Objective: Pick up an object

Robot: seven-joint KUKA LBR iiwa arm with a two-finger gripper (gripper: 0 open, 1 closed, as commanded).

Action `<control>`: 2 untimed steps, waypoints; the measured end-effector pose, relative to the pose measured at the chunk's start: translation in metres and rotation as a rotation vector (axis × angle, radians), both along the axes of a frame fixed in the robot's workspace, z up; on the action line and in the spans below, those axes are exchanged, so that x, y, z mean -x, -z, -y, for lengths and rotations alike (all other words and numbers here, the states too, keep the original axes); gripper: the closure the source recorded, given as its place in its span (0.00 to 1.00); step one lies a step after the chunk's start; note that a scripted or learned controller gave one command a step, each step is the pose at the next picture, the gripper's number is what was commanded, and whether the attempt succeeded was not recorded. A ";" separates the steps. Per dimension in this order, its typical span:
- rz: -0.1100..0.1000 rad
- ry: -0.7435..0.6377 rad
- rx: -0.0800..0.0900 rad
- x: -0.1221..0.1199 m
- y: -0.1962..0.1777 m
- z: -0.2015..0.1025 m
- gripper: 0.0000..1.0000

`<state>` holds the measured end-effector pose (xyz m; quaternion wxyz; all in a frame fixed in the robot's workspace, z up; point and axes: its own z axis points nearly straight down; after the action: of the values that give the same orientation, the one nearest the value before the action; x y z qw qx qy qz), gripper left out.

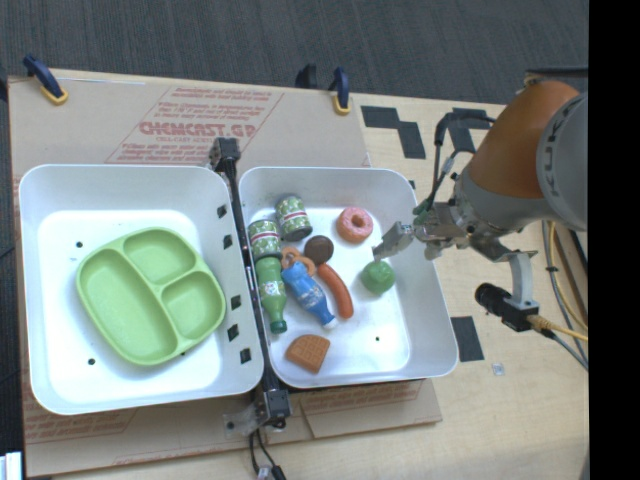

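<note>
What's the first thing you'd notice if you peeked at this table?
Probably the pile of toy food in the right-hand bin: a pink donut, a blue bottle, a green bottle and a waffle all crowded together. Next, the big green plate with three sections, lying alone in the left-hand bin. The grey and orange robot arm reaches in from the right.

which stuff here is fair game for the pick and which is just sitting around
For the pick: hand, green ball, pink donut, hot dog, blue bottle, green bottle, two cans, waffle.

Just lying about: green divided plate, blue clamps.
</note>
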<state>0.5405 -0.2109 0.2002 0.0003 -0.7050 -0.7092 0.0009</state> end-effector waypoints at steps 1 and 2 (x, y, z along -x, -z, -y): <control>0.000 0.000 0.000 0.000 0.000 0.000 0.00; 0.000 0.000 0.000 0.000 0.000 0.000 0.00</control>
<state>0.5405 -0.2109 0.2002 0.0003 -0.7050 -0.7092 0.0009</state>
